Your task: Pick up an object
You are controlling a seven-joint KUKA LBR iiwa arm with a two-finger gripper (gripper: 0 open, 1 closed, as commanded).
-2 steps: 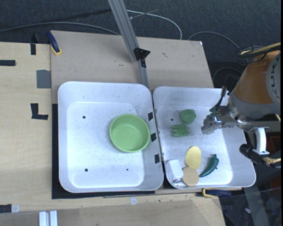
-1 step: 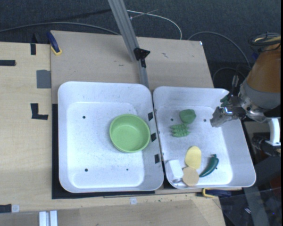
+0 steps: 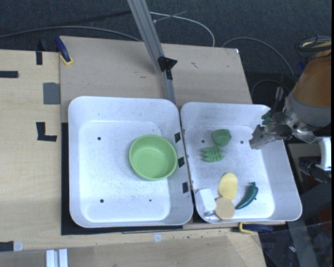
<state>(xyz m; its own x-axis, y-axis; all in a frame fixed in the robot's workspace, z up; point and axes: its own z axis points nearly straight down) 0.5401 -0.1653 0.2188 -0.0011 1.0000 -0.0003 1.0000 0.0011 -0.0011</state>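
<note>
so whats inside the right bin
In the right bin: two green pieces, a yellow piece, a tan disc, a green pepper. Whatever lies beneath them is covered.

The bench [image 3: 117, 71] is a light wooden board with some black tape marks on its left part. Two shallow white bins stand directly on it, side by side and touching along their inner edges. The left bin [image 3: 89, 166] is a little wider; the right bin [image 3: 278, 199] reaches close to the bench's right edge. A grey metal pole [image 3: 146, 26] stands on the bench behind the bins, near the place where they meet. A blue and yellow clamp [image 3: 63, 51] sits at the back left corner.
</note>
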